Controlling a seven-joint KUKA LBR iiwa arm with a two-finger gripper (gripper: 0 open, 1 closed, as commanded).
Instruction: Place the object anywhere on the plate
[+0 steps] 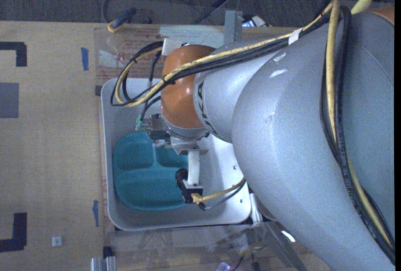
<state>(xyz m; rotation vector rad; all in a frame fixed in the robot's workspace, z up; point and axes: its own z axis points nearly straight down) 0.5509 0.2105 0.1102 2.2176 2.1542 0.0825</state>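
A teal plate with divided compartments lies in the left part of a white bin. My gripper hangs under the orange wrist band, over the plate's far right corner. The wrist body covers the fingertips, so I cannot tell whether anything sits between them. The visible compartments of the plate are bare teal. The big grey arm hides the right part of the bin and whatever lies there.
The bin's white floor shows in front of and behind the plate. Black and yellow cables loop over the bin's far rim. To the left, the wooden bench top carries black and blue tape marks.
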